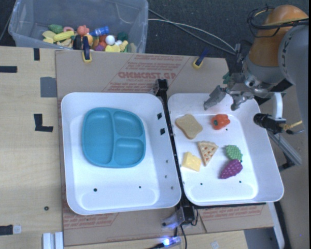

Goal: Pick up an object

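Grapes (230, 168): nearest me in the right bin (264, 191), touching the green piece (232, 152); I could snag both.
Cheese (192, 161), pizza (207, 151), bread (188, 126): crowded, may slide.
Tomato (221, 121): likeliest target; may roll.
Gripper (225, 99): jaws wide, empty, above the far rim.
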